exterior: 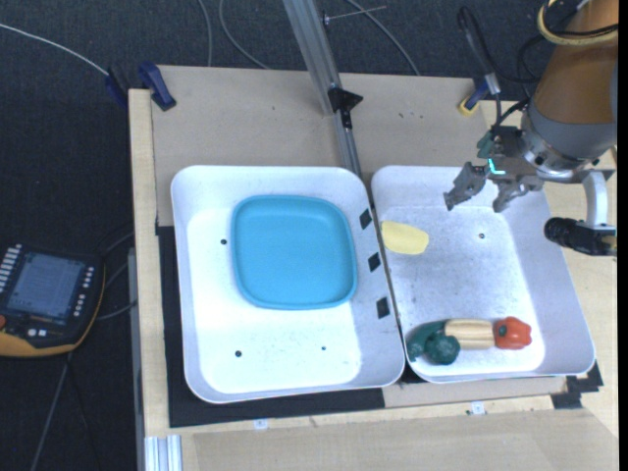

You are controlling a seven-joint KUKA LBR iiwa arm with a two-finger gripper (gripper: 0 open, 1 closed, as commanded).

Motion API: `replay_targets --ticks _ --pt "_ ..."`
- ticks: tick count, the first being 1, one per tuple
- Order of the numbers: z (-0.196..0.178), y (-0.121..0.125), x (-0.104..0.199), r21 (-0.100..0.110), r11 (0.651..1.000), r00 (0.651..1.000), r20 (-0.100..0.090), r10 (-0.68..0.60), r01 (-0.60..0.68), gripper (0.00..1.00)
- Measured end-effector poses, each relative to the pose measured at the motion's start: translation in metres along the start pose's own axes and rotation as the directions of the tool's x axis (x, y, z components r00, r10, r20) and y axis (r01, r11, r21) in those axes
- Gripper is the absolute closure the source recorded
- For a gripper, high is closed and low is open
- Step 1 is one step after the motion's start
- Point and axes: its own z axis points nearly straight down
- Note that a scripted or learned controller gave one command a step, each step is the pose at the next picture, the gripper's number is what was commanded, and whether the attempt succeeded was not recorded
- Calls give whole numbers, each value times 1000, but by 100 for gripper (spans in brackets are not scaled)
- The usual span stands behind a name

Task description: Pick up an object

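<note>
My gripper point(481, 196) hangs over the far part of the right bin point(549, 263), its two fingers spread apart with nothing between them. A pale yellow piece point(404, 237) lies at the bin's left wall, to the left of and a little nearer than the gripper. Along the bin's near edge lie a dark green object point(435, 345), a tan roll point(469, 334) and a red tomato-like piece point(511, 333), close together in a row.
The left bin point(201, 302) holds a blue square plate point(293, 250). A metal pole point(319, 47) slants down to the gap between the bins. A handheld pendant point(44, 297) lies on the floor at left. Cables run across the floor behind the bench.
</note>
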Motion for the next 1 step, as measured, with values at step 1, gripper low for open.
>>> replay_targets --ticks 1 --pt "0 0 0 0 1000 1000 0 0 0 0"
